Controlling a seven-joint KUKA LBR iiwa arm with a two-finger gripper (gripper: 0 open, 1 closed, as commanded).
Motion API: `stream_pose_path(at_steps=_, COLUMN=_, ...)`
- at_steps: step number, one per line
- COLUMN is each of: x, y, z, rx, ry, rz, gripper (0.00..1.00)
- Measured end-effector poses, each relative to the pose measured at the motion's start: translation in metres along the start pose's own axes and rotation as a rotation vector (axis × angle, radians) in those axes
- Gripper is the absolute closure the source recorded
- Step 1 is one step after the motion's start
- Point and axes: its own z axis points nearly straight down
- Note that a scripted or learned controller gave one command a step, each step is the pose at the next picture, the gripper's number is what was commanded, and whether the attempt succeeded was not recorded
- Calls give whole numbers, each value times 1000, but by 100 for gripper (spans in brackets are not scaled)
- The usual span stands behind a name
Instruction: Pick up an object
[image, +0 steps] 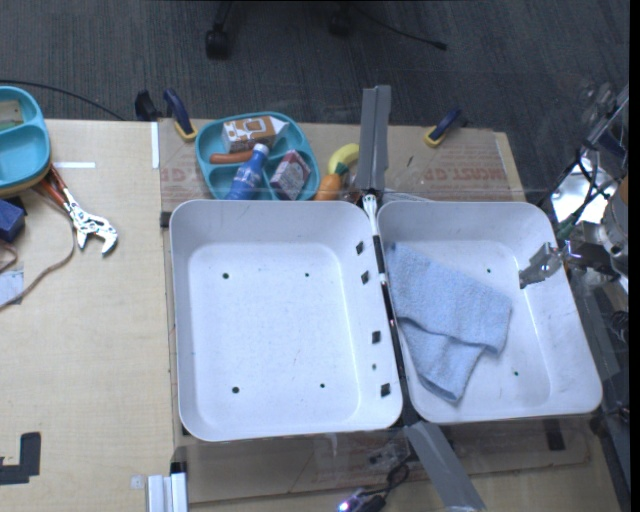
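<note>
Even, bright light from above; white bins (270, 225) glare slightly, shadows are soft, right edge looks blurred

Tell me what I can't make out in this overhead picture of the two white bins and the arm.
- Gripper, camera view: small and blurred at the right bin's far side; open or shut is unclear.
- Blue-grey towel: its folds hide whatever lies beneath.
- Teal tray behind the bins: its small items are too small to name.
- Second teal dish: cut off by the left edge.
</note>
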Motion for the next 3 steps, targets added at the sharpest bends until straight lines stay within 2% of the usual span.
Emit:
stream_pose_path(at_steps=1, x=-3, y=9, z=-53, rx=-1, ry=-1, rz=-119, gripper=0)
stream_pose_path(at_steps=2, x=-18, y=-42, z=-16, rx=2, ry=0, rz=-98, gripper=0)
stream_pose_path(at_steps=3, x=18, y=-61, z=122, rx=-2, ry=2, rz=-273, gripper=0)
